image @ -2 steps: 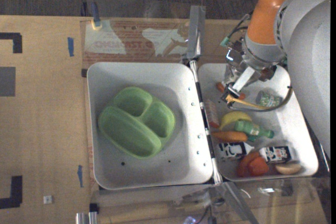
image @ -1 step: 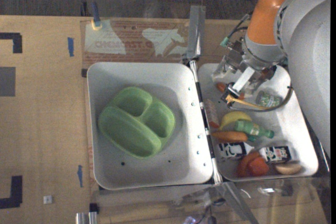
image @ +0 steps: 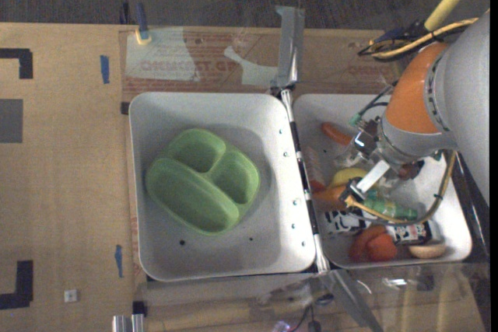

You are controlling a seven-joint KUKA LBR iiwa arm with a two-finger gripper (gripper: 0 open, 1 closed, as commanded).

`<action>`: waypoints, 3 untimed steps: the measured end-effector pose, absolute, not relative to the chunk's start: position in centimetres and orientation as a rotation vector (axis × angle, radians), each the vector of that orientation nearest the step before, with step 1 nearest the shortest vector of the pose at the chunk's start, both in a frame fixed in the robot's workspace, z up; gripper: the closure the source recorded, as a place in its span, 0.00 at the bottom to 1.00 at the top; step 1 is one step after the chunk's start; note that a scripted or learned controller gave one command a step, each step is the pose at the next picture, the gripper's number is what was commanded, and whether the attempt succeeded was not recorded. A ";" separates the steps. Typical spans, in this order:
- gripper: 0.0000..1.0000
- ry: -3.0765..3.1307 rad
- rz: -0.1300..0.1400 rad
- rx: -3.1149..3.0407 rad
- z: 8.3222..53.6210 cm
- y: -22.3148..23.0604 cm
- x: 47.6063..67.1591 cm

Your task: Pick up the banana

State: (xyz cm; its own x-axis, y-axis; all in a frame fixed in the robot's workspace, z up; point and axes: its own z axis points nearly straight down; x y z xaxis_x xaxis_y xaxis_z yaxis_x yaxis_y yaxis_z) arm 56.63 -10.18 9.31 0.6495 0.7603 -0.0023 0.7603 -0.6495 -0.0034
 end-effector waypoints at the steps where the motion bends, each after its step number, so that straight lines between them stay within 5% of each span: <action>1: 0.00 -1.627 -0.009 -2.692 8.7 -9.2 54.2; 2: 1.00 -1.624 -0.013 -2.694 9.7 -9.1 54.3; 3: 1.00 -2.014 0.002 -2.410 25.7 -4.0 48.0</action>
State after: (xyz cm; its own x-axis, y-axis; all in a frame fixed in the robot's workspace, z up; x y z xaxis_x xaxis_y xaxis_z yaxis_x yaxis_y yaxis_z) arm 47.96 -3.99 25.74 0.1778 0.9841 -0.0002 0.9841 -0.1778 -0.0016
